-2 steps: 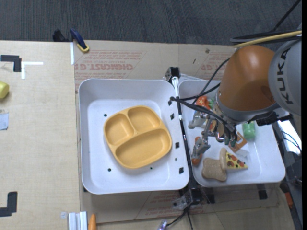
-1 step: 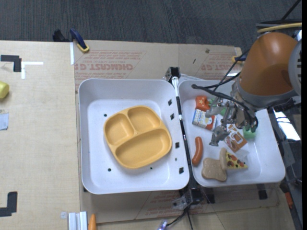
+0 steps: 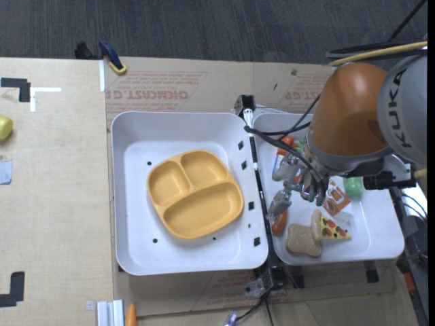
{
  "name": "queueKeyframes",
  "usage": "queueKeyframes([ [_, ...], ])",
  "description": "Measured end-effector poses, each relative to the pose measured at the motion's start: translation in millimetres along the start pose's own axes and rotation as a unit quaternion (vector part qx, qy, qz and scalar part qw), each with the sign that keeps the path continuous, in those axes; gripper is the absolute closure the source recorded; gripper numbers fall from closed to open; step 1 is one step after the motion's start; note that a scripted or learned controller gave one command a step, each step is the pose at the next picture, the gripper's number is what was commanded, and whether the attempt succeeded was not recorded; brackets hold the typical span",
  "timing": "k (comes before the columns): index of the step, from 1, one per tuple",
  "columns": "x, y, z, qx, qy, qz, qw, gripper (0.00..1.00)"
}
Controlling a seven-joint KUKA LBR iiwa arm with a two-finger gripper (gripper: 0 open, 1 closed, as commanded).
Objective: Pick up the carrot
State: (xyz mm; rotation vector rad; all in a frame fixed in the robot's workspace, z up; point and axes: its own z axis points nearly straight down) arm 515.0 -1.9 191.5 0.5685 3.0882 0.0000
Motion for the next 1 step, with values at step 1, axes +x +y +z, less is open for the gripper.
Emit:
queueKeyframes([
  [1, 30.7, 37.0, -0.1, 0.0, 0.0, 0.093, 0.9956, 0.0],
])
